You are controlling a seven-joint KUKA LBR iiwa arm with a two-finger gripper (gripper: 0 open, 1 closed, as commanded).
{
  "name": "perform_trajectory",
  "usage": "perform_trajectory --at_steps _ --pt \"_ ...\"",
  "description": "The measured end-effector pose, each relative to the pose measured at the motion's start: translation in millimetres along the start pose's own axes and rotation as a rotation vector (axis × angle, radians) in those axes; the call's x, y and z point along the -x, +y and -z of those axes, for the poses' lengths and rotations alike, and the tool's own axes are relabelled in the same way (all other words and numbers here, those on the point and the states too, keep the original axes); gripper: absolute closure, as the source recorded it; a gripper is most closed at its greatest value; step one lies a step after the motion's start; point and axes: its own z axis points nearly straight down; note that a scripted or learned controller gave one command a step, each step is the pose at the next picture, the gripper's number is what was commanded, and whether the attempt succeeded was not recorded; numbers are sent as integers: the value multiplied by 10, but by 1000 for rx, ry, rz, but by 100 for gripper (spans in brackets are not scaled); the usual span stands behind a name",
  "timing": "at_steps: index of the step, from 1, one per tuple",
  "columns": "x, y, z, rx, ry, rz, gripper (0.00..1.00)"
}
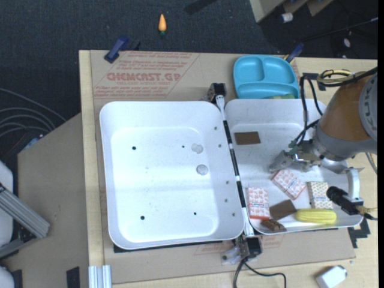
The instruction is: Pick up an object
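Note:
My gripper [292, 159] hangs low over the middle of the right bin [264, 110], on the grey and orange arm [347, 122] that comes in from the right. Just below it lies a red-and-white patterned packet [288, 183]. Two similar packets lie at the bin's front left [258, 201] and right [320, 195]. A flat brown card [247, 138] rests to the gripper's left. Along the front wall are a brown block [282, 209], a yellow banana-shaped piece [316, 216] and a small dark item [273, 225]. Nothing is visibly held.
The left bin [120, 161] holds two small grey discs [197, 148] [202, 170]. A blue divided tray [266, 77] sits behind the right bin. A black part [339, 198] juts over the right bin's front right. Cables run near the arm.

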Motion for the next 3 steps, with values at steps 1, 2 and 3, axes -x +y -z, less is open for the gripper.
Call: perform_trajectory --at_steps 1,2,3 --pt "-644 -94 4 -1 1 1 0" --pt "-641 -93 99 -1 1 -1 100" --pt "-641 -94 98 -1 1 0 0"
